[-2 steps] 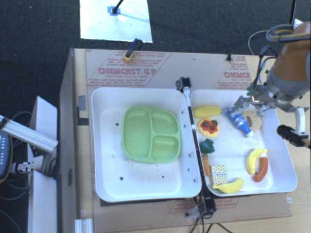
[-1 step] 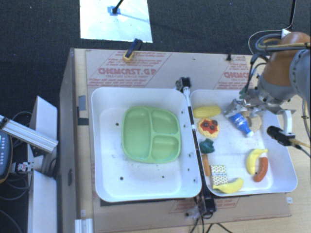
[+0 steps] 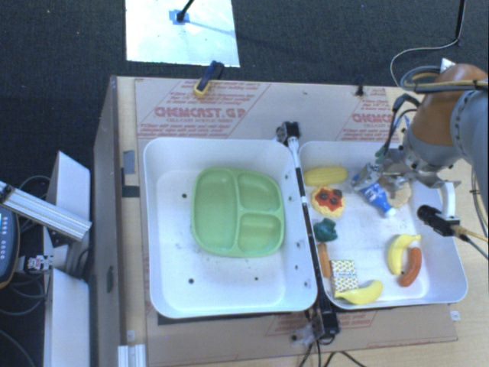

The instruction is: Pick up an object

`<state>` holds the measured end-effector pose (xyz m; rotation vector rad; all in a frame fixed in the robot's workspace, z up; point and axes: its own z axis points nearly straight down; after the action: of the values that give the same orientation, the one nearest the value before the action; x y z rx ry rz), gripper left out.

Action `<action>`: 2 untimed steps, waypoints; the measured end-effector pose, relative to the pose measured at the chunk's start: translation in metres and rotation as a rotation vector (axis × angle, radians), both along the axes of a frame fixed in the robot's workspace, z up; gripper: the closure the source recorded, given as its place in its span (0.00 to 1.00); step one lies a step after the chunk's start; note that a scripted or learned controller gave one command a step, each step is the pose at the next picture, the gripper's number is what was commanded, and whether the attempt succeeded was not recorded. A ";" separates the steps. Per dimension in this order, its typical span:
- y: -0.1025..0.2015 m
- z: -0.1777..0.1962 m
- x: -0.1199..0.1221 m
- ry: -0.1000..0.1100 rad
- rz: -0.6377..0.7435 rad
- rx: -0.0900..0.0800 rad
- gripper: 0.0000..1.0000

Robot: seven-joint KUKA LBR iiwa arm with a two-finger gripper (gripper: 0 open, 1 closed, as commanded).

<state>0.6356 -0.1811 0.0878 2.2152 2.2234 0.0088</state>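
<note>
Beside two bananas lies one sausage; left, one plate.

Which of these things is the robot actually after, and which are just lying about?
Part of the job, any could be picked:
hand over the right bin
blue carton
corn
pizza
bananas
sausage

Just lying about:
green plate in the left bin
yellow clamp
</note>
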 end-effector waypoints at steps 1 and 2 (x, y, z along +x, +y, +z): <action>-0.001 0.000 0.000 0.000 0.001 0.002 0.00; -0.003 0.010 0.000 -0.002 0.002 -0.002 1.00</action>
<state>0.6354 -0.1837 0.0973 2.2111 2.2228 0.0088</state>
